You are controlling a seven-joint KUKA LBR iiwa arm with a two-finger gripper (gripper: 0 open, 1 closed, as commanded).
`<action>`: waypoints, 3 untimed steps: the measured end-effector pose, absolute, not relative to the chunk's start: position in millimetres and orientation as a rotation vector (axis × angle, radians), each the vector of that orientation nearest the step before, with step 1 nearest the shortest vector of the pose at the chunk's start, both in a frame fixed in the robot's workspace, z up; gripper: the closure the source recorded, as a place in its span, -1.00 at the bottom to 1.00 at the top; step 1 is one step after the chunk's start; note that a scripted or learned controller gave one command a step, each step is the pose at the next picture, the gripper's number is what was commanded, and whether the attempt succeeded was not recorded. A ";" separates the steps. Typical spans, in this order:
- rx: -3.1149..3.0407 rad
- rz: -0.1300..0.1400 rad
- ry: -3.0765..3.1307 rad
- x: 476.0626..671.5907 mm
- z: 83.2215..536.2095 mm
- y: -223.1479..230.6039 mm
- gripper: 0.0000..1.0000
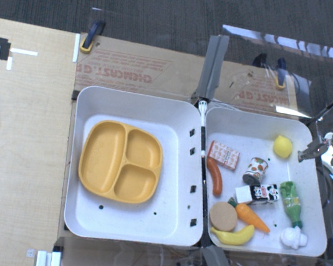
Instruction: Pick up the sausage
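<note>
A yellow divided plate sits in the left bin, the sausage lies by the right bin's left wall below a red packet, and the tool, its opening impossible to judge, hangs over that bin's right rim.

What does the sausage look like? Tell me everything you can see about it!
The sausage is a small, smooth, orange-red toy link with rounded ends, slightly curved and shiny like plastic. It lies flat on the floor of the right bin, near the bin's left wall, running from upper left to lower right. Its top end sits just below the pink snack packet, and its lower end points toward the round brown cookie. Nothing grips it.
</note>
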State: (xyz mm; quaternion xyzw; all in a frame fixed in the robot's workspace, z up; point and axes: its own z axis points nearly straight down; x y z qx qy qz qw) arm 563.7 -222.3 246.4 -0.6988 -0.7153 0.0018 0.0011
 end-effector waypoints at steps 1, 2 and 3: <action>-2.208 0.006 -2.228 541.8 135.4 -134.1 -1.00; -2.289 0.005 -2.147 580.6 88.5 -95.9 -1.00; -2.306 0.008 -2.128 545.5 188.3 -63.8 -1.00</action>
